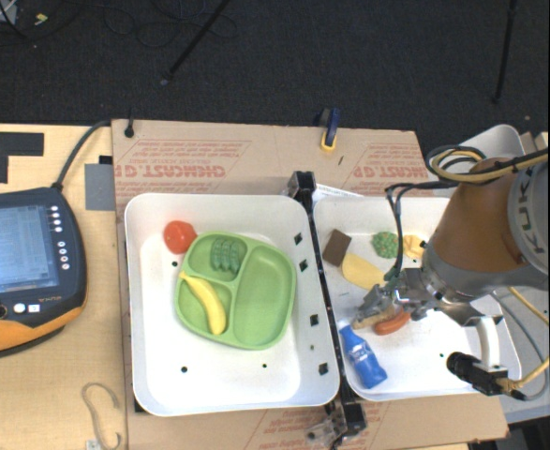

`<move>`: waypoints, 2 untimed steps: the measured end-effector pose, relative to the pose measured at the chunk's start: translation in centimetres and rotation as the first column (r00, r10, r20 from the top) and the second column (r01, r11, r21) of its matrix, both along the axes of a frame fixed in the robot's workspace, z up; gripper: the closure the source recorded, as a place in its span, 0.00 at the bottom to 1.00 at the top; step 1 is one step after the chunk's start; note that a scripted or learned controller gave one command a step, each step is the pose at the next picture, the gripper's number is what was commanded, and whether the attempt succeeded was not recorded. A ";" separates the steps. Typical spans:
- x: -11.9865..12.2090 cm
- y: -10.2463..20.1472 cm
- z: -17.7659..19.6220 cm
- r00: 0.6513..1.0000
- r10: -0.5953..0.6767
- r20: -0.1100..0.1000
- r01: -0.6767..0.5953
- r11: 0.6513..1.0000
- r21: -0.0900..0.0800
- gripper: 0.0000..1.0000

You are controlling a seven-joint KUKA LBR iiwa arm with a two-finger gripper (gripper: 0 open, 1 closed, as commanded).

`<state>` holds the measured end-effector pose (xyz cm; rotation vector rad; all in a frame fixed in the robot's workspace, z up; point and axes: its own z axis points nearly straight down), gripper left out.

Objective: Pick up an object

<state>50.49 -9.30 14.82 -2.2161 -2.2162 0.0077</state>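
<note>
In the right bin, beneath the gripper, lies a reddish-orange sausage.

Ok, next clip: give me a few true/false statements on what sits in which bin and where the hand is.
1. The banana lies in the green divided plate. True.
2. The red tomato sits in the right bin. False: it is in the left bin, beside the plate.
3. The hand is over the right bin. True.
4. The blue bottle lies on the green plate. False: it lies in the right bin, near its front-left corner.
5. The broccoli piece is in the right bin. True.
</note>
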 end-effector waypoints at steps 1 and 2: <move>0.1 -0.4 -4.3 1.000 -0.002 0.005 0.002 1.000 -0.004 0.00; 0.3 -0.8 -5.6 1.000 -0.005 0.016 0.006 1.000 -0.012 0.00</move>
